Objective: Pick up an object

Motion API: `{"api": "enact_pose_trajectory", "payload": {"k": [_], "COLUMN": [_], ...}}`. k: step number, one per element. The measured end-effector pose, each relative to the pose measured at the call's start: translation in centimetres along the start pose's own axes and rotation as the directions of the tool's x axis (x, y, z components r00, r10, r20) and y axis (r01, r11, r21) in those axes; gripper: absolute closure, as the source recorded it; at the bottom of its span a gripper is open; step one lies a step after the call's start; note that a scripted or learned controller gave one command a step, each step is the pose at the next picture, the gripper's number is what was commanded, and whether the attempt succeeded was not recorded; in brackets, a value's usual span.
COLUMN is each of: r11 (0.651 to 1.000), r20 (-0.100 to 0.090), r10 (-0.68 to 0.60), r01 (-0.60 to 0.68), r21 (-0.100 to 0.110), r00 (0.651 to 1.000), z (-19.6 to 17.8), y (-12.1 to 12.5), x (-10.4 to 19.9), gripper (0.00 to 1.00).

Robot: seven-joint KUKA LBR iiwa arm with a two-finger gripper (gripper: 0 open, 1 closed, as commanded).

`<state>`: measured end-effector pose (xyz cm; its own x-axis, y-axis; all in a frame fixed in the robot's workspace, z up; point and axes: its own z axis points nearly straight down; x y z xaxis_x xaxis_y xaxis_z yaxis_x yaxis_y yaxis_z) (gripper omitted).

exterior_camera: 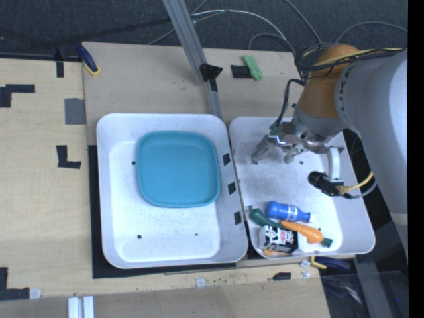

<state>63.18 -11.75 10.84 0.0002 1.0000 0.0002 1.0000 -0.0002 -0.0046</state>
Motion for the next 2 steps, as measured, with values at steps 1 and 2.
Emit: {"api": "enact_pose_trajectory", "payload": {"k": [1, 2], "r11": [1.000, 1.000], "r20": [0.001, 0.002], "r10": [-0.001, -0.001], "r01": [0.001, 0.001], "r21": [-0.005, -0.007], "r00": [1.000, 1.000], "z": [2.0, 0.8], "y": [0.0, 0.1], "x": [0.0, 0.0], "gripper": [0.00, 1.00]}}
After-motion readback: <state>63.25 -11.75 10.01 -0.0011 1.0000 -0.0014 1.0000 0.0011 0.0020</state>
